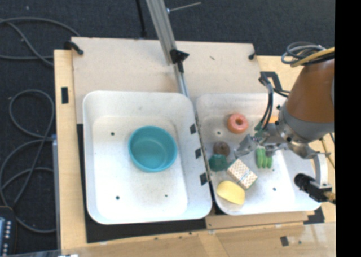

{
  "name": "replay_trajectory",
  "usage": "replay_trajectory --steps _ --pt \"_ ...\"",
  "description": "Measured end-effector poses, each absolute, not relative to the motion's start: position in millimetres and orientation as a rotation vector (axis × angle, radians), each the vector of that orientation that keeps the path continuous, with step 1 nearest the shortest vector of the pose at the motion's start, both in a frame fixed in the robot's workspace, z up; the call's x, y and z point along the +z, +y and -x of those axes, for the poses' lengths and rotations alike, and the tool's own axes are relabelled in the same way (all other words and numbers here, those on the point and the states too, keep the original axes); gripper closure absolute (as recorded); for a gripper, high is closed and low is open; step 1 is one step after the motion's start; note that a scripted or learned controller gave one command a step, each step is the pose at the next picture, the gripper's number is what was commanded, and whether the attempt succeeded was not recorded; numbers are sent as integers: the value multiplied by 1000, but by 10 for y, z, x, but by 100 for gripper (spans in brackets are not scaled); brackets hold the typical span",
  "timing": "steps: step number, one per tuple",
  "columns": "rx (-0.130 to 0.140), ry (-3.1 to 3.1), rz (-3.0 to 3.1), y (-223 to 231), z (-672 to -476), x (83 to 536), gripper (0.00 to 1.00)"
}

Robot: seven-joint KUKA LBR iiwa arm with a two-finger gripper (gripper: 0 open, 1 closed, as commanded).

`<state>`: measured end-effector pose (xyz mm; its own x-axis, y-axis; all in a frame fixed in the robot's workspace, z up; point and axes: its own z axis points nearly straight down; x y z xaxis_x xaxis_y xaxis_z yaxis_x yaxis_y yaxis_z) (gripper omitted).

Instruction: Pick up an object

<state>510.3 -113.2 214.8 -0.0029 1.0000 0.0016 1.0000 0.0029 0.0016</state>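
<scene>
The right bin [282, 194] holds several small objects. An orange ring [237, 122] lies near the back, with a brown round piece [222, 148] and a dark green piece [218, 163] in front of it. A patterned block [242, 173] and a yellow lump [230, 192] sit toward the front. A bright green piece [263, 158] lies in the middle of the bin. My gripper [255, 144] hangs low over the bin, just left of and above the green piece, between it and the orange ring. The wrist hides part of the bin behind it.
The left bin [101, 194] holds a teal bowl [152, 148]. A slanted metal rail [163, 30] runs from the top down to the gap between the bins. The arm's orange-banded body [313, 97] covers the right bin's right side.
</scene>
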Motion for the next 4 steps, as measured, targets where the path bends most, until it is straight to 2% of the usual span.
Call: replay_trajectory --steps 1,2,3,4 --pt "-4 -2223 2221 -1135 -5103 2148 0" --pt "6 -2218 2222 -1055 -5094 1573 0" --pt "2 -2226 2229 -1091 -5107 1075 0" --pt "-9 -2220 2235 -1083 -5127 1211 100"
